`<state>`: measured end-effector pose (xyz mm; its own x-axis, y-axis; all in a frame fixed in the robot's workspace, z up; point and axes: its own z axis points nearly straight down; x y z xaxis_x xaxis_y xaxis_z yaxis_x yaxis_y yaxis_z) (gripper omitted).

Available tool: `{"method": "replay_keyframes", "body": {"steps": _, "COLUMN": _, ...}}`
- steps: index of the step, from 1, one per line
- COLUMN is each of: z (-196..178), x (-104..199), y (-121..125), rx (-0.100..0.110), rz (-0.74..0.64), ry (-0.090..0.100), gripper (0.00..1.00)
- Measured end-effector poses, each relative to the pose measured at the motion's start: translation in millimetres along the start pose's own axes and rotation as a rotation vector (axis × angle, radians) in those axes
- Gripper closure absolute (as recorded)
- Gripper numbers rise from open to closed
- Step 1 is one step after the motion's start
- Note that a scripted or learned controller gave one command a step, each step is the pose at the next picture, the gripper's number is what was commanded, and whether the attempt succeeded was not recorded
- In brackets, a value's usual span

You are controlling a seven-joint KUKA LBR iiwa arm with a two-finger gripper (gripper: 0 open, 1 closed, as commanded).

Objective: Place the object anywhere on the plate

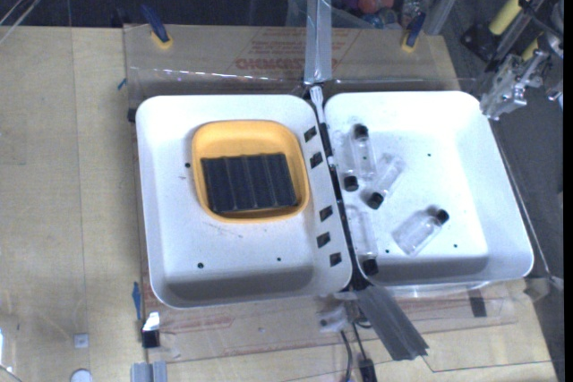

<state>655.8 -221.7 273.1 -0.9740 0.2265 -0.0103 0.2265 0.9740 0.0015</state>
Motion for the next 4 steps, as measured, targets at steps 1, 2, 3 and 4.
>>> {"method": "replay_keyframes", "body": {"steps": 1, "z": -15, "x": 3, "y": -1, "rx": -0.001, "rz": -0.302, "ry": -0.001, "gripper": 1.00}}
{"method": "replay_keyframes", "body": {"steps": 2, "z": 5, "x": -13, "y": 3, "rx": -0.002, "rz": -0.492, "ry": 0.000, "gripper": 1.00}}
{"method": "replay_keyframes", "body": {"steps": 3, "z": 43, "x": -12, "y": 3, "rx": -0.005, "rz": -0.818, "ry": 0.005, "gripper": 1.00}}
{"method": "replay_keyframes", "body": {"steps": 4, "z": 52, "x": 3, "y": 0, "rx": -0.006, "rz": -1.065, "ry": 0.005, "gripper": 1.00}}
